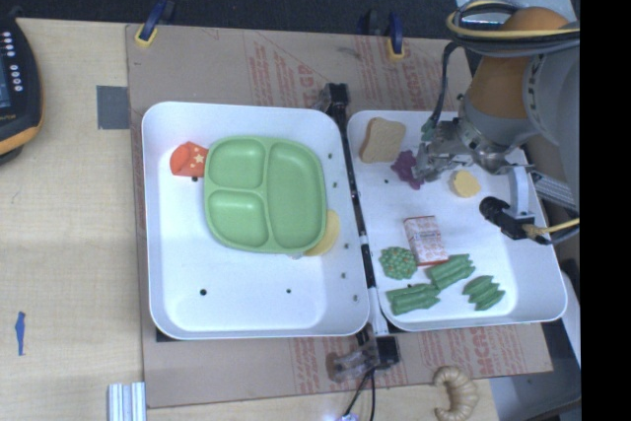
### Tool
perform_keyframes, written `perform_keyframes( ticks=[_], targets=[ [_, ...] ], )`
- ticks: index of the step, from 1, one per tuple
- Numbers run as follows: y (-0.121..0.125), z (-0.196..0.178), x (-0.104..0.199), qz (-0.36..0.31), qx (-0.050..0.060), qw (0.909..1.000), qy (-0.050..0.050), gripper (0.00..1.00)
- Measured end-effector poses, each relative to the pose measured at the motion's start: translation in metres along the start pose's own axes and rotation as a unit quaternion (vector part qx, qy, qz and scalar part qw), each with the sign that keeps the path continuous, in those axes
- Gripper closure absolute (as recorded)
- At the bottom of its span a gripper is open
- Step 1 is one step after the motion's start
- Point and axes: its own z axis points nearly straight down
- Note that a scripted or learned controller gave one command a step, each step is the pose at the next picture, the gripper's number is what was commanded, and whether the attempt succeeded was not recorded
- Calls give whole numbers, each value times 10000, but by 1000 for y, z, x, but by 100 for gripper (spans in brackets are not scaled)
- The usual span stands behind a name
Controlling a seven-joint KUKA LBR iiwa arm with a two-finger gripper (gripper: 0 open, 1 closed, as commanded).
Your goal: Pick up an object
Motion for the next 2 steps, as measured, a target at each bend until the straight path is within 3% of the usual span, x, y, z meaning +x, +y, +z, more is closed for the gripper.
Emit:
perform_keyframes(
  ticks=[1,2],
  targets=[
    [0,0,0,-1,4,10000,-1,0],
    [-99,13,-4,24,47,10000,16,0]
  ],
)
